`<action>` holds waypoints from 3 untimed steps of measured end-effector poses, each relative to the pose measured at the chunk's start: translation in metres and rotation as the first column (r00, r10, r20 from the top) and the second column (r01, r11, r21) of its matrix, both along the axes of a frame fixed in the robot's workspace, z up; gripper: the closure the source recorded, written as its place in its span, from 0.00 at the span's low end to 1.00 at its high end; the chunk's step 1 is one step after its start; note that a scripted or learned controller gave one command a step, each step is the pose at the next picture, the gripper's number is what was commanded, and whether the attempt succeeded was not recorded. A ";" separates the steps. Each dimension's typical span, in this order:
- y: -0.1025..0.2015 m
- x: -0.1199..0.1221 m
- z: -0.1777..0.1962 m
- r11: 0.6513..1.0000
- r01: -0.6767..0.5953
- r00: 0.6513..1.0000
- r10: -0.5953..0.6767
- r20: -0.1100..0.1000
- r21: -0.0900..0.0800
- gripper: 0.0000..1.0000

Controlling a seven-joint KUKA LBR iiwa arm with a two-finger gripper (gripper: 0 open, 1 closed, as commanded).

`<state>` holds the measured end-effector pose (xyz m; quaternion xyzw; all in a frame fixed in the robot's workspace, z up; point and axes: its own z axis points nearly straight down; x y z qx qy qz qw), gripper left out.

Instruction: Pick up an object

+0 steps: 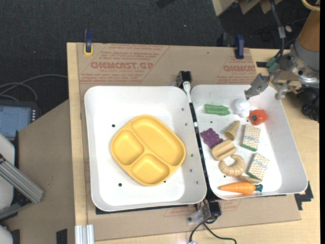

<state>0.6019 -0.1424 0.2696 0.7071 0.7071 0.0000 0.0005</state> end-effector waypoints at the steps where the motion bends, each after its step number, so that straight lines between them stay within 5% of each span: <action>1: -0.010 0.005 -0.122 1.000 0.002 1.000 -0.002 -0.014 0.003 0.00; 2: 0.040 0.052 -0.188 1.000 -0.004 1.000 0.004 -0.004 0.002 0.00; 3: 0.051 0.065 -0.185 1.000 -0.003 1.000 0.003 -0.004 0.001 0.00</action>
